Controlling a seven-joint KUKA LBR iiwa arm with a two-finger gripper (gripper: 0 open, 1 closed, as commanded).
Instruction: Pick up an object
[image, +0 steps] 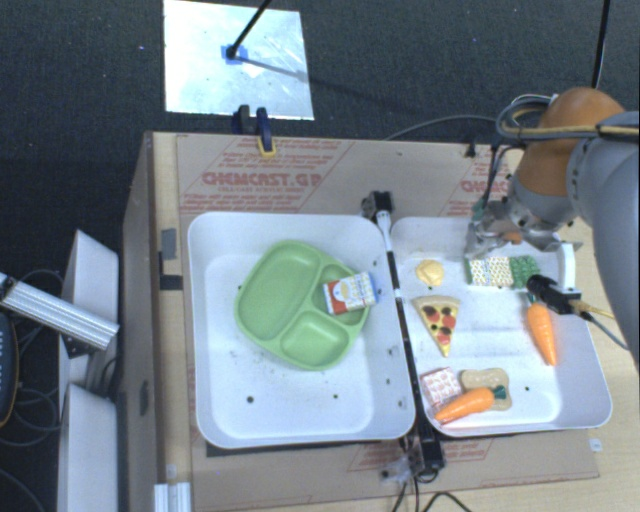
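The arm (600, 165) comes in from the right and bends down over the far right corner of the right bin (592, 402). Its gripper (488, 243) is low over that corner, right at the far edge of a green and white checked packet (500, 271) lying flat on the bin floor. From this angle I cannot tell whether the gripper is open or closed, or whether it touches the packet; nothing is visibly held in it.

Left of the packet, in the same bin, sits a small yellow piece (430, 272), and nearer the camera a pizza slice (439, 322) points its tip towards the front. A carrot (542, 333) lies along the right side of the bin, leaf end towards the back. At the front, a second carrot (465, 404) lies against a tan biscuit (487, 380), with a pink and white packet (439, 384) just beside them on the left.

The left bin (215, 400) holds a green divided plate (280, 290), tilted a little, with a small red and white carton (349, 294) resting on its right side. Both bins stand side by side, touching, on the brown board surface (300, 172).
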